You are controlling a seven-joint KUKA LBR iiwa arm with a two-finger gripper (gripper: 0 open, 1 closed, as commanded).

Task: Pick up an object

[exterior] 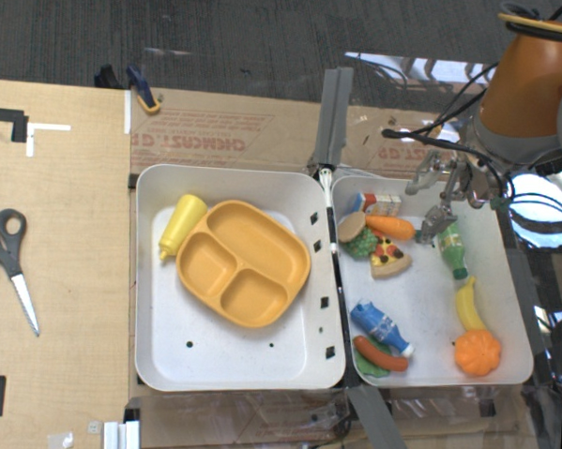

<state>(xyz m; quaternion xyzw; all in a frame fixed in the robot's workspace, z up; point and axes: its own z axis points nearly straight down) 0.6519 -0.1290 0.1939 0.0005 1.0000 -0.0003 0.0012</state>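
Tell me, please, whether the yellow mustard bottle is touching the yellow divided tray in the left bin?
Touching. The camera view shows the mustard bottle lying against the upper-left rim of the divided tray, with none of the white bin floor visible between them.

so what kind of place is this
Probably a robotics lab bench for grasping trials: two shallow white plastic bins side by side, small plastic toy foods in the right one, and a grey robot arm with an orange band over them.
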